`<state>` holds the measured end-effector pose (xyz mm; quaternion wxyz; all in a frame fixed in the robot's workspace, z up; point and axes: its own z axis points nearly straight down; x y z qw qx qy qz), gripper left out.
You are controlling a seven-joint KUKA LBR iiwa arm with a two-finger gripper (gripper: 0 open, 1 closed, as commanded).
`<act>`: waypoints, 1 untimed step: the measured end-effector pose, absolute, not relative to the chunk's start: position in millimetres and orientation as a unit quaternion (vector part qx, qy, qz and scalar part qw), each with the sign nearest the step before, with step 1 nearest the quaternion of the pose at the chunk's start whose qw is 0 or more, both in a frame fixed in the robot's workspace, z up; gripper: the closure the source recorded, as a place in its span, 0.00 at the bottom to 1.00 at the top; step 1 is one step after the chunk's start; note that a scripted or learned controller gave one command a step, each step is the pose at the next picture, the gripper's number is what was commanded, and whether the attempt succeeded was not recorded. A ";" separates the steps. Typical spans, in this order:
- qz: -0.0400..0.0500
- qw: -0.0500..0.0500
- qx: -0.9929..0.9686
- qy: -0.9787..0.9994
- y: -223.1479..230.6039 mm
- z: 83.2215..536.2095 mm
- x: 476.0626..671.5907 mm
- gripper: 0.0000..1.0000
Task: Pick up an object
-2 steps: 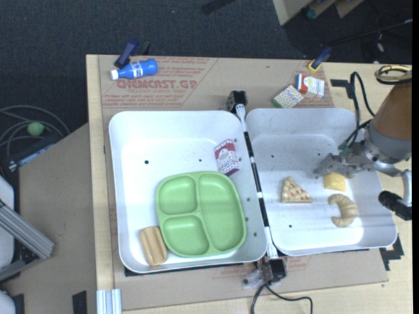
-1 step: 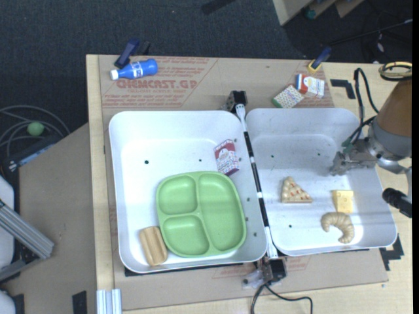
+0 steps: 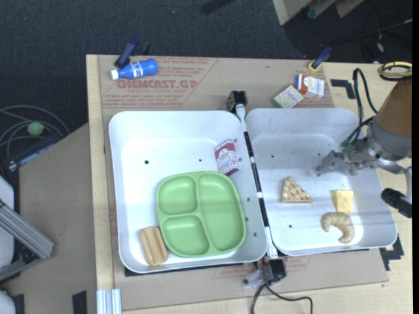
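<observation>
- We see the gripper (image 3: 327, 164) low over the right bin (image 3: 308, 120), reaching in from the bin's right side; we cannot tell how it is set, and nothing shows in its grasp.
- The right bin's floor is white and mostly bare toward its far and left parts, which leaves open room there.
- In the near right part of that bin lie three foods: a pizza slice (image 3: 295, 191) just nearer than the gripper, a yellow cheese block (image 3: 342, 201) close to the bin's right wall, and a tan croissant (image 3: 338, 226) by its near rim.
- The pizza slice is triangular, tan with red spots, and lies apart from the cheese block.
- Left of the right bin, touching it along a shared edge, sits the left bin (image 3: 124, 175), holding a green divided plate (image 3: 200, 213), a bread piece (image 3: 152, 245) and a small red-and-white carton (image 3: 226, 157).
- Both bins rest on a cardboard-topped bench (image 3: 190, 84); beyond the right bin's far rim lie small packets (image 3: 298, 91), and far to its left a blue-and-white bottle (image 3: 135, 70).
</observation>
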<state>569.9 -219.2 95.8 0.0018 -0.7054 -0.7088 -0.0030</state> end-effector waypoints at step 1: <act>-0.001 -0.003 -0.707 -0.708 -223.8 203.8 609.2 0.00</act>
